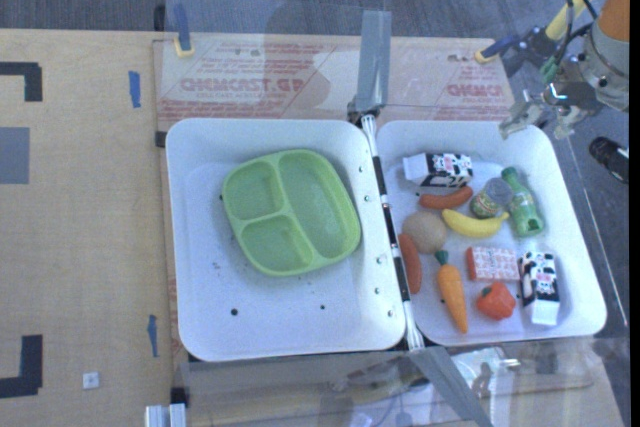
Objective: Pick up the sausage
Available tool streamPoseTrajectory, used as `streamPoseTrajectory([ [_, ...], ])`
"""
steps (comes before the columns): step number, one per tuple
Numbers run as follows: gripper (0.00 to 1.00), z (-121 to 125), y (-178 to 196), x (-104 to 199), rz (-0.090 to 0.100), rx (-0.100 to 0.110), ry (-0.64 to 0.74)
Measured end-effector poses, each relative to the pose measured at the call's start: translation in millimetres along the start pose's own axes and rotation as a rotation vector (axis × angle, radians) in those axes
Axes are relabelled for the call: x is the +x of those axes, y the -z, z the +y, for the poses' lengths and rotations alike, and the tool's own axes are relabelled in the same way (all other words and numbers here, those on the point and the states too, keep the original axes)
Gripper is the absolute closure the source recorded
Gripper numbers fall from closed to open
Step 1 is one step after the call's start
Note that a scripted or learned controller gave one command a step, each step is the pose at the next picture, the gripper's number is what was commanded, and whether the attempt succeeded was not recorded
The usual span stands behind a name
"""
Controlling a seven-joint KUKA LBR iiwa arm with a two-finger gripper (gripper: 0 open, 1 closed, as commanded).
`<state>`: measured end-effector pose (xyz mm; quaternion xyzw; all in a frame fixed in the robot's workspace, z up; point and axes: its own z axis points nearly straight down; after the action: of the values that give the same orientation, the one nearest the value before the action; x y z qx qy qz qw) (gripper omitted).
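The sausage (445, 199) is found in the right bin (575, 245), at about eleven o'clock from that bin's middle, lying crosswise between a cow-patterned milk carton (437, 169) at its twelve o'clock and a banana (472, 222) at its four o'clock — packed closely, so a grasp is judged to need a narrow approach from above. The gripper (545, 112) is held over the bin's far rim, at one o'clock from the sausage and well apart from it; whether its fingers are apart or together cannot be told. The green divided plate (290, 211) is set alone in the left bin (195, 245). On the board (250, 80) beyond the bins, red lettering is printed — roughly "CHEMCAST GP", partly blurred
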<state>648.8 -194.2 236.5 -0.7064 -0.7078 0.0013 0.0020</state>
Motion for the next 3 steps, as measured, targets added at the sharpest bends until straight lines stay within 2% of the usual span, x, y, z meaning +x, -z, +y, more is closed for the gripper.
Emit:
streamPoseTrajectory([
  [1,0.0,-43.8,-107.8,57.1,-0.002,-0.005,0.449],
  [2,0.0,8.1,-141.7,86.9,-0.013,-0.014,0.313],
  [3,1.0,5.7,-136.0,83.0,-0.017,0.0,0.314],
])
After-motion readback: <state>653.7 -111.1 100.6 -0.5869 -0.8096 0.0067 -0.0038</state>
